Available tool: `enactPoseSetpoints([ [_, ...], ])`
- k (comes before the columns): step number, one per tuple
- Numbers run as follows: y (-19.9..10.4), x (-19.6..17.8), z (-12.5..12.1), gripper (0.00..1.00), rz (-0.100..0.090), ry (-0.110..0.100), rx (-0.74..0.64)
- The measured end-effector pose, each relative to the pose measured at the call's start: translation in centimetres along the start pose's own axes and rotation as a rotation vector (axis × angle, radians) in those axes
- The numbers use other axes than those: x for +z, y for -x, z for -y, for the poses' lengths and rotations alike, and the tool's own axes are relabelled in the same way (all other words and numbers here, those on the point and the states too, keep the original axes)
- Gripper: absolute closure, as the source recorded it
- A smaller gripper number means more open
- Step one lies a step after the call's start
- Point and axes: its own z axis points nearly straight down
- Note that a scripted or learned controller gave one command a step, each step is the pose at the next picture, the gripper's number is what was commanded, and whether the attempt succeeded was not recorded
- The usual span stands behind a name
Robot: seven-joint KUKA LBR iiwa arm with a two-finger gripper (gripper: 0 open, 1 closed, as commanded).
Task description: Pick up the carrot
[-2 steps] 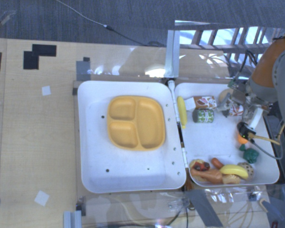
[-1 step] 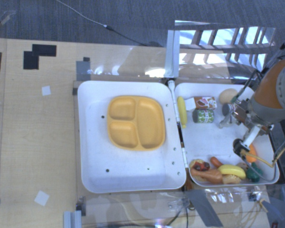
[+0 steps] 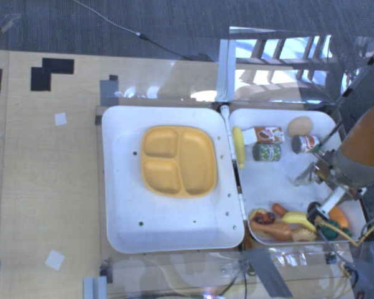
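The carrot (image 3: 338,217) is a bright orange piece with a green top, lying in the near right corner of the right bin (image 3: 280,179). The arm's hardware partly covers it. My gripper (image 3: 304,175) hangs over the bare floor of the right bin, up and to the left of the carrot and apart from it. Nothing shows between its metal fingertips.
A food pile along the right bin's near wall has a banana (image 3: 297,218), a brownish sausage-like piece (image 3: 276,231) and a red item (image 3: 266,217). At the far side are a corn cob (image 3: 238,145), small box (image 3: 269,134), green can (image 3: 267,152), second can (image 3: 305,143) and potato (image 3: 300,126). The left bin (image 3: 121,217) holds a yellow divided plate (image 3: 151,182).
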Motion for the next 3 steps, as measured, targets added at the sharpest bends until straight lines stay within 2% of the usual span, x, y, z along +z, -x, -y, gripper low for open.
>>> enactPoseSetpoints([
  [1,0.0,-1.0,-0.1,1.0,0.002,0.002,-0.002],
  [2,1.4,0.1,1.0,1.0,0.007,0.003,-0.34],
  [3,0.7,0.0,1.3,0.0,-0.003,-0.002,-0.351],
])
